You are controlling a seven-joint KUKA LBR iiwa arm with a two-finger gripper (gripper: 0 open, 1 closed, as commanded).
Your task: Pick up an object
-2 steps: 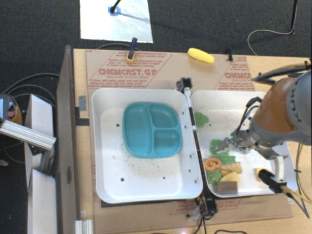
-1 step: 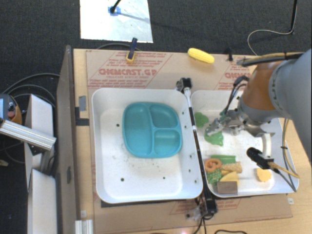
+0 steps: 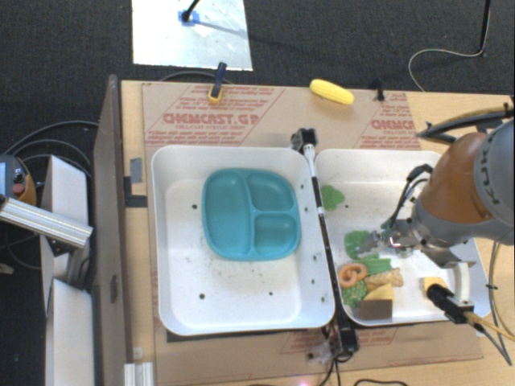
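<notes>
Grey arm (image 3: 492, 155) with a broad orange band, black cable, and small metallic end effector (image 3: 385, 240).

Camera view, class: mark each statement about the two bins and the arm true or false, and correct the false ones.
1. The teal divided plate lies in the left bin. True.
2. The yellow banana lies inside the right bin. False: it rests on the bench beyond the bins.
3. The gripper is over the right bin, near green items. True.
4. The pretzel sits on the plate. False: it is in the right bin.
</notes>
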